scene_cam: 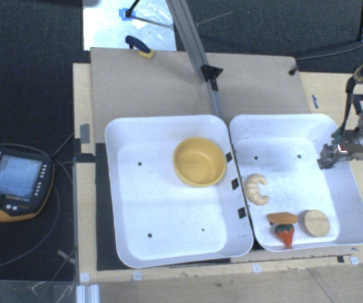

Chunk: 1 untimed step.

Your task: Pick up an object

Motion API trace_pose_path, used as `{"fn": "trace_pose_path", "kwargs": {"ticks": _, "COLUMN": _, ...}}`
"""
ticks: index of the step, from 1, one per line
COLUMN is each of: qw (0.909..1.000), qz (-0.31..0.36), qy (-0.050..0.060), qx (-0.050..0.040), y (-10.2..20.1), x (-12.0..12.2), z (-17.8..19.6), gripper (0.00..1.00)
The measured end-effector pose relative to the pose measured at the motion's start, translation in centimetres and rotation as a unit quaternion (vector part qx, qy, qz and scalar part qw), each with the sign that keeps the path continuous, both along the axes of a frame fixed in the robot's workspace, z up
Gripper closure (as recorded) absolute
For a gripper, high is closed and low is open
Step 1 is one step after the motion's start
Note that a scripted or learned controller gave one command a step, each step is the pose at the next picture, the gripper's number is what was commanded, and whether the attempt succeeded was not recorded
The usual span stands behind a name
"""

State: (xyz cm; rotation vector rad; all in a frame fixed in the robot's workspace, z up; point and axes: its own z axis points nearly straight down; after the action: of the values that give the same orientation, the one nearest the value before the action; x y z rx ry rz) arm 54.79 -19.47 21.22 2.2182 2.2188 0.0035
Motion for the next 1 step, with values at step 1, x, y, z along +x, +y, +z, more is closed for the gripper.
{"fn": "trace_pose_path", "kwargs": {"ticks": 1, "qw": 1.0, "qz": 0.0, "qy": 0.001, "qx": 0.0003, "y": -0.02, "x": 0.07, "z": 3.29, "gripper": 1.0}}
